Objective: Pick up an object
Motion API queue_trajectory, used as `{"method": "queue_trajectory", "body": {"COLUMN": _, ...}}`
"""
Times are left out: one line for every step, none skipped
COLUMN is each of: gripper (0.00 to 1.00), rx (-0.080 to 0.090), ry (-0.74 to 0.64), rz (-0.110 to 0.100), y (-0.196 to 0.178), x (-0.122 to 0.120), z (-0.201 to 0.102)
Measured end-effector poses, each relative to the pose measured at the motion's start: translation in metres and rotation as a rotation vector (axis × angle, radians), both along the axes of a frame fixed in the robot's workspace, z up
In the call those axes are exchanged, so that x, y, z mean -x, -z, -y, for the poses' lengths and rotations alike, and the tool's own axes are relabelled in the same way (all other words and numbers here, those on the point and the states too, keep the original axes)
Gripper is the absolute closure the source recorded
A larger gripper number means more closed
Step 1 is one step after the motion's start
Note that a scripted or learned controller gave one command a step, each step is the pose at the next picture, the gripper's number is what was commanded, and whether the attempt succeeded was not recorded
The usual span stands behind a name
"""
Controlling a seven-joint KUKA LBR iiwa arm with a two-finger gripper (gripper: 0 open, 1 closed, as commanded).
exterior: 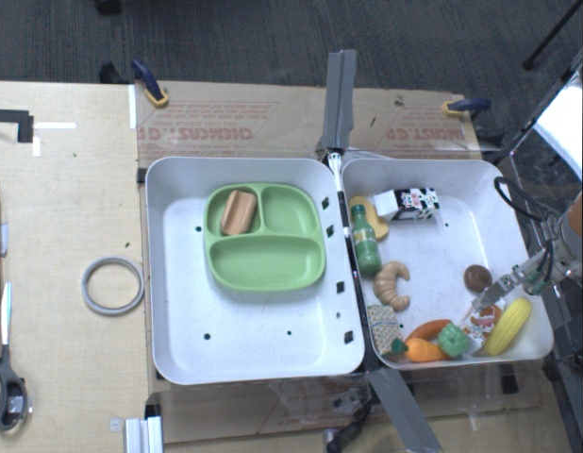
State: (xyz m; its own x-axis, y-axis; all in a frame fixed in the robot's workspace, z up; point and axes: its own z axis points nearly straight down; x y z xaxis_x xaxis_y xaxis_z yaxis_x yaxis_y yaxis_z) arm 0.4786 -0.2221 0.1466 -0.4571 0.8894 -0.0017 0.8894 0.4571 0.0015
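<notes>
The right bin (442,243) holds several toy foods. A green bottle (365,243) and a yellow piece (364,208) lie by its left wall, with a black-and-white milk carton (414,203) near the back. A croissant (393,284) lies in the middle and a brown ball (477,277) to its right. Along the front wall are a carrot (425,333), an orange piece (420,350), a green piece (454,340), a small red-and-white packet (482,321) and a yellow corn cob (508,325). My gripper (494,293) hangs low in from the right, just right of the brown ball and above the packet and corn.
The left bin (178,281) carries a green divided plate (266,262) with a bread roll (238,211) in its back-left compartment. A tape ring (113,284) and scissors (7,390) lie on the bench at left. A metal bar (340,97) rises between the bins.
</notes>
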Motion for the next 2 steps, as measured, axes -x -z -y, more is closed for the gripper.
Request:
{"method": "queue_trajectory", "body": {"gripper": 0.00, "rx": 0.000, "ry": -0.059, "rz": 0.000, "y": -0.006, "x": -0.001, "z": 0.000}}
{"method": "queue_trajectory", "body": {"gripper": 0.00, "rx": 0.000, "ry": 0.270, "rz": -0.002, "y": 0.055, "x": -0.059, "z": -0.020}}
